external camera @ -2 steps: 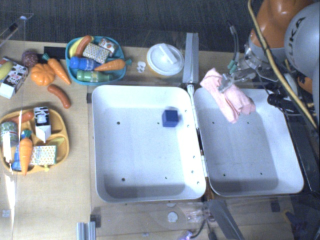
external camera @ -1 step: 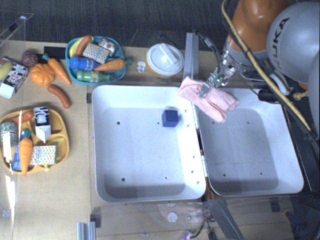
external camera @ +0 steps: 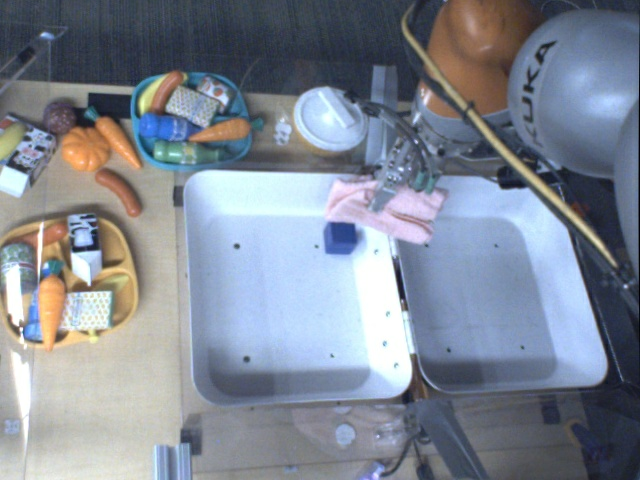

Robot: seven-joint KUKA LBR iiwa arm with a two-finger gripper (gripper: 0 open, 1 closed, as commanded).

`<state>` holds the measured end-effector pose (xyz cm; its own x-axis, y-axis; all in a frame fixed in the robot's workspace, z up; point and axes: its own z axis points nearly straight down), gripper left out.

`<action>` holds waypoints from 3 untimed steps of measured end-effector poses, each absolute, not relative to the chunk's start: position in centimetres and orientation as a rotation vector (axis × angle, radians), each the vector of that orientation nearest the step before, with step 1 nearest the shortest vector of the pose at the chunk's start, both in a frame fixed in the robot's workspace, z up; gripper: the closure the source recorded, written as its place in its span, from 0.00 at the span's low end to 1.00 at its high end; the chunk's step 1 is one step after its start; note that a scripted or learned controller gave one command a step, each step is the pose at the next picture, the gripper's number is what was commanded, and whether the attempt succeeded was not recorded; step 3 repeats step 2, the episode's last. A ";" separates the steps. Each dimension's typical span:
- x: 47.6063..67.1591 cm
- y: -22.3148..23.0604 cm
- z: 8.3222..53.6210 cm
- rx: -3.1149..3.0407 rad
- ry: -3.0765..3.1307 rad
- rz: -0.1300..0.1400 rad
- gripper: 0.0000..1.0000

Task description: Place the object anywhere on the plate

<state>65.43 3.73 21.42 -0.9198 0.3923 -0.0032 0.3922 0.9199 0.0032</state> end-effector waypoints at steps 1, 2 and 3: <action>63.9 8.6 22.1 0.005 3.137 0.005 1.00; 64.0 8.6 22.1 0.005 3.136 0.005 0.00; 64.0 8.6 22.1 0.005 3.136 0.005 0.00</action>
